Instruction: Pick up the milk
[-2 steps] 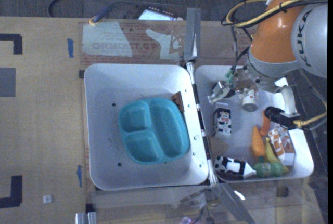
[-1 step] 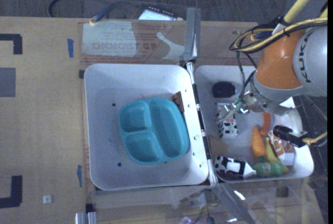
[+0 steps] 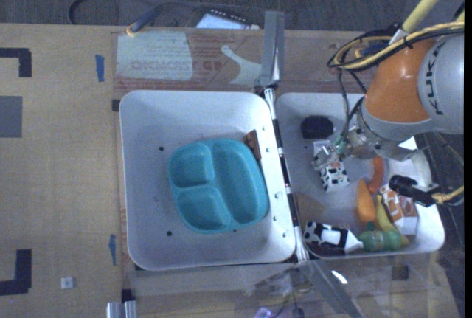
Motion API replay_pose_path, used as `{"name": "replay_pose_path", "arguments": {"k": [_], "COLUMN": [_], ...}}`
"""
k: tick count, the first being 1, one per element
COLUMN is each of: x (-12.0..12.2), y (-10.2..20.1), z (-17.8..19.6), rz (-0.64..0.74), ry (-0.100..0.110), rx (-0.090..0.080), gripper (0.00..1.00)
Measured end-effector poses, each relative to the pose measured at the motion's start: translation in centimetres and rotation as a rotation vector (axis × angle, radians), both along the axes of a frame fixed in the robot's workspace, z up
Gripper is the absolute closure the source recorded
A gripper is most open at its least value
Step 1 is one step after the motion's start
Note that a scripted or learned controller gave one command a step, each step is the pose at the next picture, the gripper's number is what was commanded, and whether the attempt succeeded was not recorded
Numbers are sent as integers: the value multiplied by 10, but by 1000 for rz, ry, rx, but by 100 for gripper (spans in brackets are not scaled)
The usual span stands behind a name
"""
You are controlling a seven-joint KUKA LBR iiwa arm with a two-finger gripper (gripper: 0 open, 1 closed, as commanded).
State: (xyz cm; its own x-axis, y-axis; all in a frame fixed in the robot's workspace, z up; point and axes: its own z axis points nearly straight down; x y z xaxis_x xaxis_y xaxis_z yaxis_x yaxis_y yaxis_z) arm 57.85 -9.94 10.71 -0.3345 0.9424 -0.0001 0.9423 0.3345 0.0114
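Wooden bench (image 3: 59, 184), two white bins (image 3: 140, 161), gripper (image 3: 333, 156) at three o'clock, perhaps touching cow-patterned milk (image 3: 335, 176), grip state unclear, teal tray (image 3: 217, 185) at nine.

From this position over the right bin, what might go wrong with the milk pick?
1. The gripper hovers by a small cow-patterned carton, while a second cow-patterned item lies at the bin's front edge; it may go for the wrong one.
2. The carton looks tilted, so the fingers may knock it away.
3. A black object sits close behind and may get bumped.
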Motion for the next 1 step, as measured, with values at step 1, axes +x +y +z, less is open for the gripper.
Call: {"name": "replay_pose_path", "arguments": {"k": [1], "x": [-52], "y": [100], "z": [93], "rz": [-70], "ry": [11], "rx": [-3], "gripper": [100]}}
